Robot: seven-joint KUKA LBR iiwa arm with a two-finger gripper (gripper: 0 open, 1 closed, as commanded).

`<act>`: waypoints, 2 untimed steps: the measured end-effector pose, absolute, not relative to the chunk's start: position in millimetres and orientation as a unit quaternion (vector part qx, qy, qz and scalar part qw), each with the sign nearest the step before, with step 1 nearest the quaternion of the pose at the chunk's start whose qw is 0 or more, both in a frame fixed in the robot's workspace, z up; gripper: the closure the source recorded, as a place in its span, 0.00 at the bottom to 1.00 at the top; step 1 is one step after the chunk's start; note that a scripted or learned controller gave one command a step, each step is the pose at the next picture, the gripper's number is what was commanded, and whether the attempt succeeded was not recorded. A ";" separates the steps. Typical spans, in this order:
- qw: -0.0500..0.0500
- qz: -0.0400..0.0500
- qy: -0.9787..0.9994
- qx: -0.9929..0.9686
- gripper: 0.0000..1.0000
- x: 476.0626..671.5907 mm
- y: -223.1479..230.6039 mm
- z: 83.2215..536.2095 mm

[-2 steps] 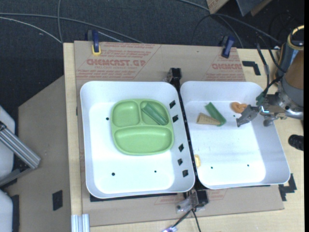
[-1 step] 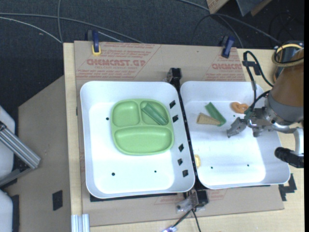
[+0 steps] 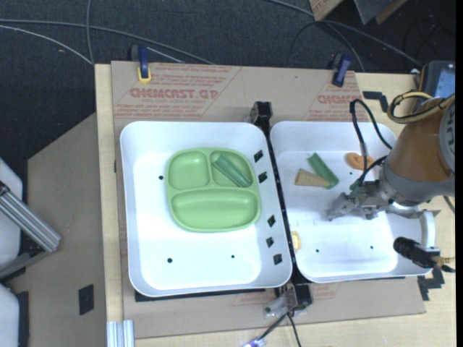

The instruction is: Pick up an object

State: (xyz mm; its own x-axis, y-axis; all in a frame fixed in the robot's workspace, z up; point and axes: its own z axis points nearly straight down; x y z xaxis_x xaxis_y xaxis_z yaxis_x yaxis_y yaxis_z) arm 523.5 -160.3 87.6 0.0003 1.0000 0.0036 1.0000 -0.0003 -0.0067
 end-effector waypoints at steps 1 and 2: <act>0.000 -0.001 -0.707 -0.707 1.00 525.4 -161.0 102.1; -0.003 -0.002 -0.707 -0.707 1.00 528.0 -159.3 166.3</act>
